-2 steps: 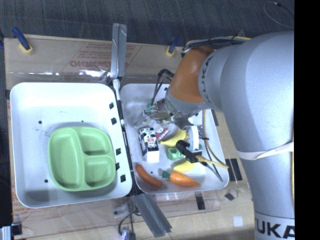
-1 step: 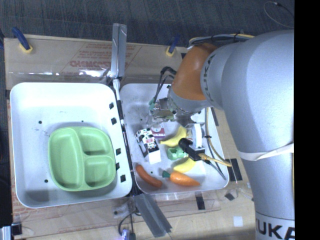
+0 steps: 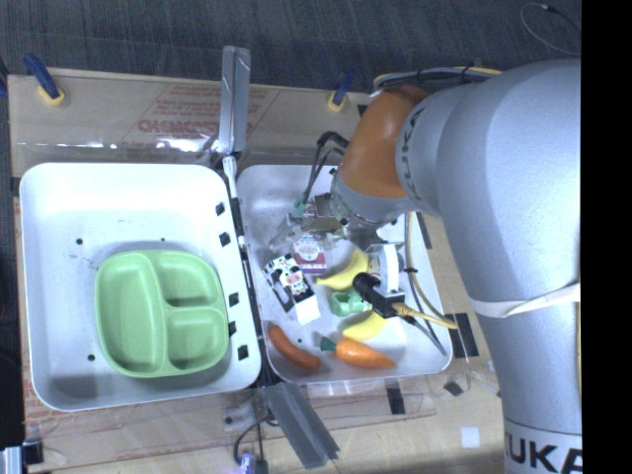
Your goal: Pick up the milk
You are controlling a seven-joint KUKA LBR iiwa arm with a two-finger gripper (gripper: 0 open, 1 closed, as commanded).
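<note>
1. The gripper hangs low over the far half of the right-hand shallow white bin. The wrist hides its tip, so I cannot tell whether it is wide or narrow, and nothing is visibly held.
2. The small white milk carton with black cow patches lies flat on the bin floor. It is near the gripper, offset from it toward the view's bottom edge and a little toward the divider between the bins.
3. The carton's long axis runs on a slant, from the divider side down toward the bin's middle, so a grasp would probably have to close across that slant.
4. A small white pot with a pink label sits just under the gripper, between it and the carton. It is the likeliest thing to be caught by mistake.
5. On the gripper's other side, away from the divider, are a yellow toy banana and a green piece just beside the carton's lower end.
6. Beyond the carton, further from the gripper, lie a reddish-brown toy sausage and an orange toy carrot.
7. A green divided plastic plate is well apart, in the left-hand white bin.
</note>
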